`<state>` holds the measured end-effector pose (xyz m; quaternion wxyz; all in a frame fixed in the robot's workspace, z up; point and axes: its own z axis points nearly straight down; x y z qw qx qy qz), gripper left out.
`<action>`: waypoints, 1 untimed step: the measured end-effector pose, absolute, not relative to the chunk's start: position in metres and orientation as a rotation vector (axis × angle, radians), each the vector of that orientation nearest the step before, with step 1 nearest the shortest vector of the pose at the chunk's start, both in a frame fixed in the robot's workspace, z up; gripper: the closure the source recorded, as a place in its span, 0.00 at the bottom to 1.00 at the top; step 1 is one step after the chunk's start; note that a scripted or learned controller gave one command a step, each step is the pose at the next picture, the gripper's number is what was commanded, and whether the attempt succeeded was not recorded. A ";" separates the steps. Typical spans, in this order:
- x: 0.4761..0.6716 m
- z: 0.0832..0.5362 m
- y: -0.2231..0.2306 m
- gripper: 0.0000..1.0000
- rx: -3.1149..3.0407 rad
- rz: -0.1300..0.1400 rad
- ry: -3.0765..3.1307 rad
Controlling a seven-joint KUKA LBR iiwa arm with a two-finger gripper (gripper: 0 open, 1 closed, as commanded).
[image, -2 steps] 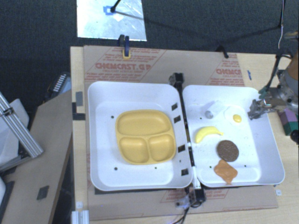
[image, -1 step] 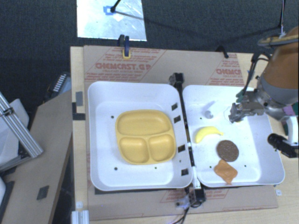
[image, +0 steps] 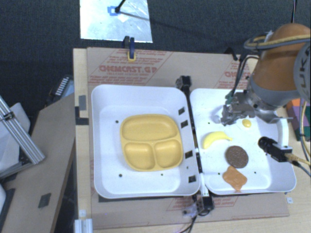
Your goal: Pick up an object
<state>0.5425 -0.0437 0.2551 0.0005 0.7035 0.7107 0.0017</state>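
Right bin [image: 265, 173] first, since that's where the loose stuff to grab is; hard against its near edge sits an orange-brown flat piece [image: 235, 178], and just behind it, about touching, a round brown disc [image: 236, 156]; a bit further back and toward the bin's left edge lies a banana [image: 215, 139], curved, ends pointing at the near edge; beyond that, more toward the right edge, there's a small yellow blob [image: 247, 123], too tiny for me to say what it is.

The gripper [image: 232, 114] hangs over the far half of that bin, just beside the blob and a little behind the banana, with nothing in it that I can see; honestly can't tell if the claw is wide or narrow from this angle.

Left bin [image: 104, 130] holds a yellow divided tray [image: 148, 142] roughly in its middle, lying flat, two small sections toward the near edge; both bins rest on a cardboard sheet [image: 160, 67], with a yellow clamp [image: 130, 52] at its far edge.
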 end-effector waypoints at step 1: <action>0.537 0.254 0.001 1.00 2.211 0.003 2.232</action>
